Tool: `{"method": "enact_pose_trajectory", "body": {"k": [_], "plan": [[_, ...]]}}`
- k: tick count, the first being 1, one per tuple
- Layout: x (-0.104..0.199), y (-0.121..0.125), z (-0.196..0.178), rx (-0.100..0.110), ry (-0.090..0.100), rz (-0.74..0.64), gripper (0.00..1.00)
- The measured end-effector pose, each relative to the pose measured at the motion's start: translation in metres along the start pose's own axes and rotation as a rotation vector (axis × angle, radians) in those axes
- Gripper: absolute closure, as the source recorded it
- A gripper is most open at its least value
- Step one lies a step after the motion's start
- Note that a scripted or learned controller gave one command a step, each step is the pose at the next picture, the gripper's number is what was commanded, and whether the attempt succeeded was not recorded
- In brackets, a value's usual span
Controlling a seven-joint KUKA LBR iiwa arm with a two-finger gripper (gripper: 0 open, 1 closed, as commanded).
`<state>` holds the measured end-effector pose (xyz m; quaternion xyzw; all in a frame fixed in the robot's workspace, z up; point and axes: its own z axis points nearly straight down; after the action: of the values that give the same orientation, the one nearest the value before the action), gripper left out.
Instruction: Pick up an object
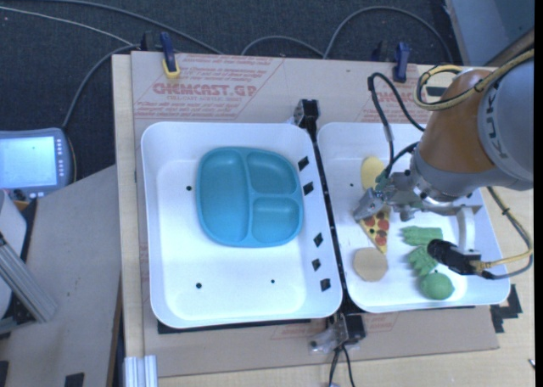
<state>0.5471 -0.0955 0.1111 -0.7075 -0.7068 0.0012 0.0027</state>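
Closest to me, in the right bin (346, 153), a green ball (437, 286) sits in the front corner. A round tan cookie (370, 265) lies well to its left. Just behind the ball lies a bumpy green leaf (422, 235). Next to the leaf, behind the cookie, is a pizza slice (377, 228) with red dots on it.

The gripper (373, 202) hangs right over the far end of the pizza slice, and the big grey and orange arm (458, 143) comes in from the right. I cannot tell if the gripper is open or closed, or if it has hold of anything (it is too small and dark to see). A yellow fruit (371, 171) lies just behind it.

The left bin (170, 207) has a blue plate (250, 197) with three parts. Farther back, two blue clamps (170, 61) pinch the brown board (212, 88) under the bins.
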Motion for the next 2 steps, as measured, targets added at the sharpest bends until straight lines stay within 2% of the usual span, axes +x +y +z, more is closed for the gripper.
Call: {"method": "enact_pose_trajectory", "body": {"k": [1, 2], "plan": [[0.000, 0.001, -0.013, -0.004, 0.000, 0.000, 1.00], [0.000, 0.001, -0.077, -0.012, -0.003, -0.002, 1.00]]}}
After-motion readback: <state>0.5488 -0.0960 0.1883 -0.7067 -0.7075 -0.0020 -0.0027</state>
